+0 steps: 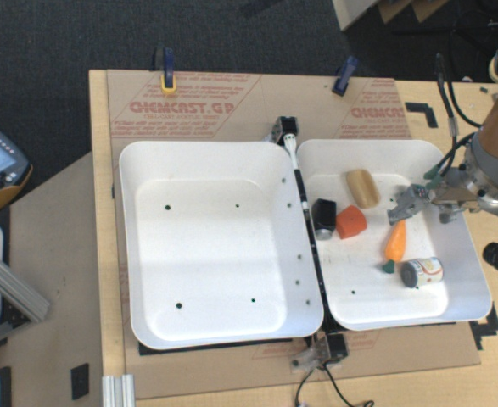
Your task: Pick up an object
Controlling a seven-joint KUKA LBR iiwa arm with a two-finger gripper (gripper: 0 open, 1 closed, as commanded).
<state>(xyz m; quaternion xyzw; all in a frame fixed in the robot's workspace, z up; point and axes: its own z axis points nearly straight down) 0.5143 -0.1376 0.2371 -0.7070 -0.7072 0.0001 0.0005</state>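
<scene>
A: Starting from the near edge of the bench, how far has the pick got?

B: By my reading, nothing is lifted yet; every object lies on the floor of the right bin [465, 299], so the grasp and the lift are both left to do. Nearest the camera is a small grey and white can [422, 271] on its side, at about five o'clock within that bin; just beyond it lies the orange carrot [395, 242], its green tip pointing toward the can.

A: And the gripper?

B: The gripper [404, 207] sits just past the carrot's upper end, at roughly twelve o'clock from it, reaching in from three o'clock; its grey fingertip hangs close above the carrot, though whether it touches I cannot say; whether the fingers are spread or closed I cannot tell either, and nothing shows between them.

A: So the carrot is the likely target?

B: I would judge so, being the closest thing; the red-orange block [351, 223] lies at nine o'clock from the gripper, near but apart, with a black block [324, 215] beside it against the bin's left wall; farther back, a tan bread-like piece [362, 187] lies at ten o'clock; the left bin [130, 227] is well apart.
</scene>
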